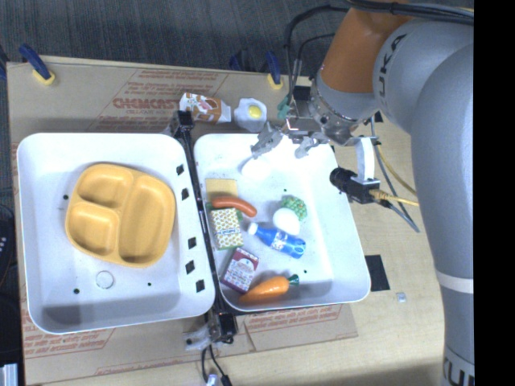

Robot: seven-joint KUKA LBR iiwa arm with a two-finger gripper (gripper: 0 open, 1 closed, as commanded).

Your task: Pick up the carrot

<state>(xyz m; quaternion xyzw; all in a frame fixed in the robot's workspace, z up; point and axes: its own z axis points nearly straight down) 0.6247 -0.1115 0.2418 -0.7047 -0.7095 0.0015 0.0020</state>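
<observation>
Nothing is done yet: the carrot (265,289) lies at the right bin's (348,240) near edge, while the tool (285,143), spread wide and empty, hangs over the far end.

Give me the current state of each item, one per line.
gripper: jaws open, holding nothing, above right bin's far end
carrot: lying flat at right bin's near edge
blue bottle: on its side
yellow tray: upright in left bin
</observation>
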